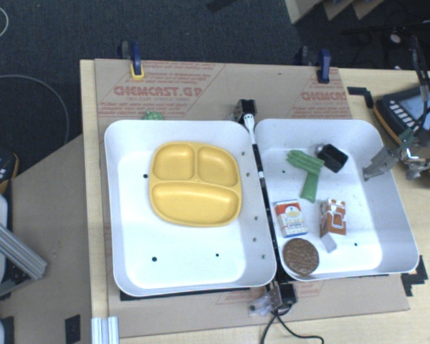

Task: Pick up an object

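Observation:
The right bin (387, 213) holds several small objects. A green L-shaped piece (307, 170) lies near its middle, with a black block (332, 158) just to the right of it. Closer to the front are a white and red carton (291, 218), a brown and white carton (334, 217) and a brown round disc (301, 256). My gripper (385, 160) is a grey metal shape at the right bin's far right rim, above the bin wall and apart from every object. Nothing shows between its fingers.
A yellow divided plate (196, 183) lies in the left bin (129, 249). Blue clamps (135, 54) (324, 63) hold the cardboard sheet at the back. A black and orange device with cables (408, 113) sits beyond the right bin.

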Robot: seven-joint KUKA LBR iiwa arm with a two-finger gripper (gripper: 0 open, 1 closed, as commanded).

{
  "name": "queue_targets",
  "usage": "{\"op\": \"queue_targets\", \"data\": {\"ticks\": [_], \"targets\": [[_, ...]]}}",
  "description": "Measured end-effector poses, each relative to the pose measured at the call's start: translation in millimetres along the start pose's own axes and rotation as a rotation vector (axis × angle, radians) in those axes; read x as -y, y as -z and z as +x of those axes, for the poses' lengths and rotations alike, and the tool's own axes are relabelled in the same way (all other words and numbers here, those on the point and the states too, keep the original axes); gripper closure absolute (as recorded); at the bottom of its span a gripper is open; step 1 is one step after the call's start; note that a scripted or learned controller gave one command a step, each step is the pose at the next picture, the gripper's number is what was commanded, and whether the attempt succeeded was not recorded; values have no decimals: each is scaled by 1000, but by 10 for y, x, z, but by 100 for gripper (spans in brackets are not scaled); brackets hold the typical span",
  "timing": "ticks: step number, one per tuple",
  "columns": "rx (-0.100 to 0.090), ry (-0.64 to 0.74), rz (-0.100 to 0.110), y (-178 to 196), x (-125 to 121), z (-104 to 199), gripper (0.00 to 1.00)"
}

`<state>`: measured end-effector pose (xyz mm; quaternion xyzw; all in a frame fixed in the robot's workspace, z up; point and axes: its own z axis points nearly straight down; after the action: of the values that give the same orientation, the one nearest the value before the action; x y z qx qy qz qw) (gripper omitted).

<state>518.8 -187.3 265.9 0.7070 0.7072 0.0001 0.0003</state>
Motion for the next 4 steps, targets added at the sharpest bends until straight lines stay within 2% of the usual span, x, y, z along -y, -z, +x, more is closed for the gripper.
{"op": "queue_targets", "data": {"ticks": [1, 2, 3, 4], "targets": [[0, 5, -4, 715, 403, 599, 0], [2, 1, -5, 791, 381, 572, 100], [-4, 7, 7, 342, 395, 1276, 100], [-1, 6, -3, 566, 388, 1844, 100]]}}
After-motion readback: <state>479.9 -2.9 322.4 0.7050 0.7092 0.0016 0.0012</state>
